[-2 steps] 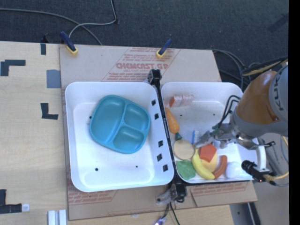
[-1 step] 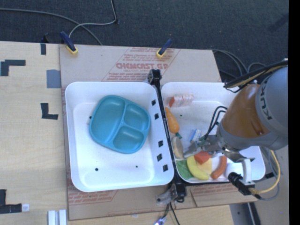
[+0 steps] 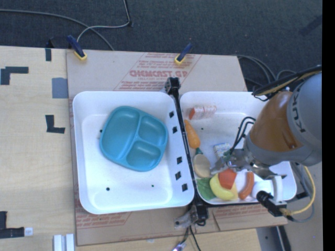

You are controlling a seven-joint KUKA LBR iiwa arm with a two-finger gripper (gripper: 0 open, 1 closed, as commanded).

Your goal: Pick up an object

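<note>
**In the right bin, the arm above a crowd of toy food**

In the right bin (image 3: 238, 104) the objects lie packed in the near corner, close to the divider between the two bins. The arm (image 3: 285, 127) comes in from the right and bends down over them; the gripper (image 3: 226, 161) is low, just above the red piece (image 3: 227, 178). I cannot tell how wide the gripper stands, because the wrist hides it, and I see nothing held in it.

The red piece sits against the yellow banana-like piece (image 3: 222, 190), which curves along the near wall. Beside them a red sausage (image 3: 246, 186) has its long axis nearly upright in the view, leaning a little. An orange carrot (image 3: 191, 135) lies along the divider, its long axis from far to near, the tip pointing to the near side. A beige round piece (image 3: 201, 166) is just below the carrot. A clear small bottle (image 3: 203, 111) lies on its side near the far wall, its long axis left to right.

The far and middle part of this bin has open white floor. The left bin (image 3: 84, 156) holds a blue divided plate (image 3: 134, 138), tilted, with free room around it.
</note>
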